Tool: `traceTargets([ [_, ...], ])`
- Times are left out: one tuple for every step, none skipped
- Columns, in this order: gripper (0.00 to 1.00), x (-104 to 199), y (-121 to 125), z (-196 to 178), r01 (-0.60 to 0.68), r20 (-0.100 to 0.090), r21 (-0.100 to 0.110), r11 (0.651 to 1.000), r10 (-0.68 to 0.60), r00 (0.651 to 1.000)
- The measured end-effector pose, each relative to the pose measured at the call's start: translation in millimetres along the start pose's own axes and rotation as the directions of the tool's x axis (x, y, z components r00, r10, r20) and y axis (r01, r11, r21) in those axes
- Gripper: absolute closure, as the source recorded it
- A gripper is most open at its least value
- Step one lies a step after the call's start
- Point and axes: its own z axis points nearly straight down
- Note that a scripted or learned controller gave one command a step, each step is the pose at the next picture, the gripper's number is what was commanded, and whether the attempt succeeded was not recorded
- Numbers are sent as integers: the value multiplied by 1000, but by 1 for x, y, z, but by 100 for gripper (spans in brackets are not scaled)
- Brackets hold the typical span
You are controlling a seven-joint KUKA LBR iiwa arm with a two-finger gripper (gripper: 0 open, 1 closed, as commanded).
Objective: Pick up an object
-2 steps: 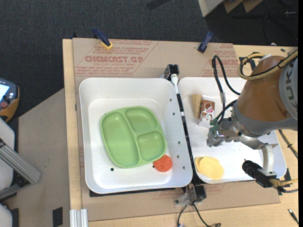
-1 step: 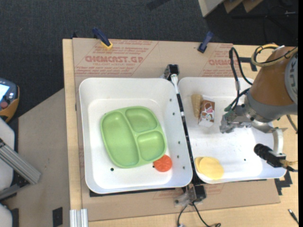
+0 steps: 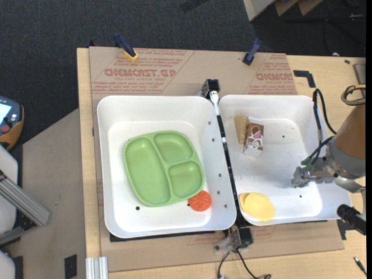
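Yellow object (image 3: pixel 257 206) near tool (image 3: pixel 301 178), apart, same bin (image 3: pixel 279 110)

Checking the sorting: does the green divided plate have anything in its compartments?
Empty. All three compartments of the green plate show bare green; the orange-red ball lies outside it on the left bin floor, at the plate's corner.

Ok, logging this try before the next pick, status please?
Gripper low over right white bin, nothing seen held. Nearest: yellow round piece, brown-and-white packet. Green divided plate and orange ball in left bin.
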Motion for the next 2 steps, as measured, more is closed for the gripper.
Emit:
traceTargets([
  [100, 4, 4, -12, 5, 2, -8, 1000, -5, 1000],
  [100, 4, 4, -22, 5, 4, -9, 1000, -5, 1000],
])
